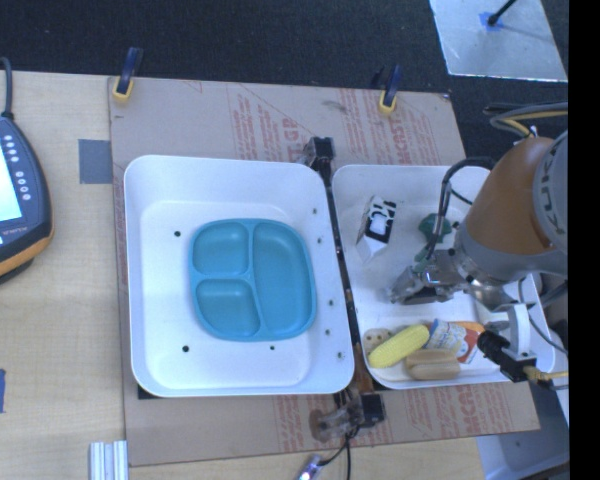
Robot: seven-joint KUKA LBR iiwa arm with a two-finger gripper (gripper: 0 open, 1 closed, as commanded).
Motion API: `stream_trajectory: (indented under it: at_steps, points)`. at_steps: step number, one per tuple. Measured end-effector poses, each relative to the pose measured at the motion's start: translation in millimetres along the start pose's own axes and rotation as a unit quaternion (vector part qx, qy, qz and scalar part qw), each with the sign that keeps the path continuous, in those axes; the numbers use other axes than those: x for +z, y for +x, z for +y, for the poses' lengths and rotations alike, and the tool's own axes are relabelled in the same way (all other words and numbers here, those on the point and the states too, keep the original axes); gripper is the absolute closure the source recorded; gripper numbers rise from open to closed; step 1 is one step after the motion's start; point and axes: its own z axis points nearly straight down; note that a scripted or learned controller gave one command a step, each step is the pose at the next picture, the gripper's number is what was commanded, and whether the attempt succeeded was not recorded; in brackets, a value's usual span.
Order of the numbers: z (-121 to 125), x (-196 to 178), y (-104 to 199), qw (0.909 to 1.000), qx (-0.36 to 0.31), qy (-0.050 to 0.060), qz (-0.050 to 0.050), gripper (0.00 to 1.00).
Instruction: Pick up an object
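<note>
Gripper [412, 286] low in right bin [352, 268], mid-floor; finger state can't tell. Corn [398, 345] just beside, approx 6 o'clock, long axis running 8-to-2. White/black pkg [378, 222] at 11, further off. Corn nearest pick.

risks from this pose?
1. The hand sits low in the right bin, on bare floor by the look of it; closing here would likely grab nothing.
2. The yellow corn-like item, the tube and the tan piece lie packed together, so a grasp there may catch two or push them aside.
</note>
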Motion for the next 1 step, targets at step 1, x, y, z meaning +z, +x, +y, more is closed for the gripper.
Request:
stream_trajectory:
  at_steps: [1]
  points:
    - [16.6,-91.2,70.3,1.0,0.002,-0.003,0.001,1.0]
